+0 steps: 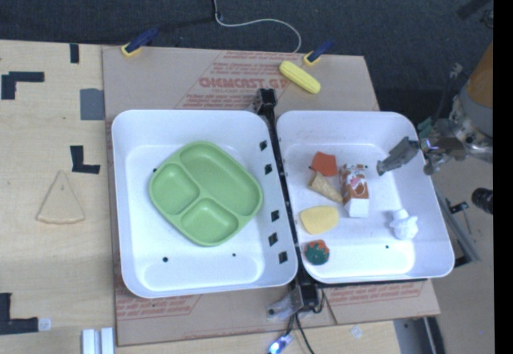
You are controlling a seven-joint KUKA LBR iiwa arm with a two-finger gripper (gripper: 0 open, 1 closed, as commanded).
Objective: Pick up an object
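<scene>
Pincer (407, 154) over right bin (433, 260), grip state unclear; green tray (205, 193) in left bin (132, 208).

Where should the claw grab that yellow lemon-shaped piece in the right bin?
Probably across the narrow middle of the yellow piece, coming straight down from above. It lies flat on the right bin floor, with bare floor in front and behind, while the box crowds its right end.

The grey two-finger gripper (398, 157) shows as one blurred dark finger; its second finger cannot be made out. Behind it, the arm's orange band (481, 80) is cut off by the right edge. Left of the gripper, the small red-and-white carton (355, 189) carries print too small to read.
</scene>
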